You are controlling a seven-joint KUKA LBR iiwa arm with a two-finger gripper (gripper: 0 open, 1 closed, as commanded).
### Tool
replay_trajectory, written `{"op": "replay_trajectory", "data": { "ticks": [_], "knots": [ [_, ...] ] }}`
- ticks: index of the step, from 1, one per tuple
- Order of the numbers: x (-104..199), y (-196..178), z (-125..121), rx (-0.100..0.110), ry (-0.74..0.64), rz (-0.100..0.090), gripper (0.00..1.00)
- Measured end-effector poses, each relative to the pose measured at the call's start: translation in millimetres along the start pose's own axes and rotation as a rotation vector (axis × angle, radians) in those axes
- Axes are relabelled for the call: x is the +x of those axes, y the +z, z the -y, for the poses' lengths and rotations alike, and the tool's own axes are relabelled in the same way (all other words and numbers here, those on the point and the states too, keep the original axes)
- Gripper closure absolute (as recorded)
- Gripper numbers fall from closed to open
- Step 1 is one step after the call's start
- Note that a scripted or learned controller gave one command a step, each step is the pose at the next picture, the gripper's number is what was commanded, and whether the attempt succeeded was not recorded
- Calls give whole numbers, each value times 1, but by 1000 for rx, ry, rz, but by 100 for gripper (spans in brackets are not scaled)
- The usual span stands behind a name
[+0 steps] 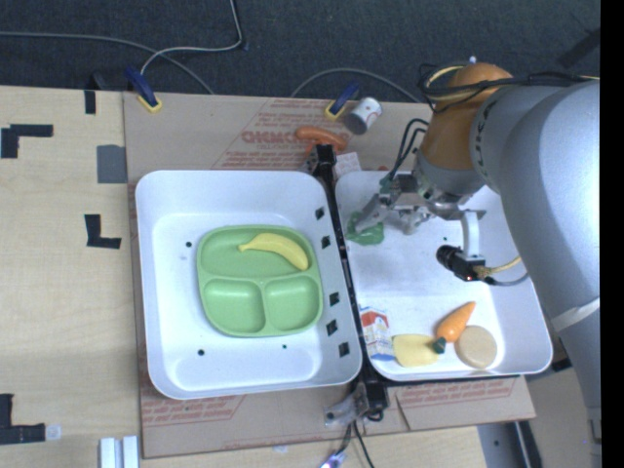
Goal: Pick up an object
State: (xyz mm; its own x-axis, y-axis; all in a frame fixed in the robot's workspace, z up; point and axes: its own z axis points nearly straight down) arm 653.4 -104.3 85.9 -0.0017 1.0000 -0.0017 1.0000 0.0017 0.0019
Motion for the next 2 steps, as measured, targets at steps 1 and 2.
{"op": "replay_trajectory", "data": {
  "ticks": [1, 2],
  "knots": [
    [11, 1, -14, 0, 0, -1, 0],
    [8, 0, -9, 0, 0, 0, 0]
  ]
}}
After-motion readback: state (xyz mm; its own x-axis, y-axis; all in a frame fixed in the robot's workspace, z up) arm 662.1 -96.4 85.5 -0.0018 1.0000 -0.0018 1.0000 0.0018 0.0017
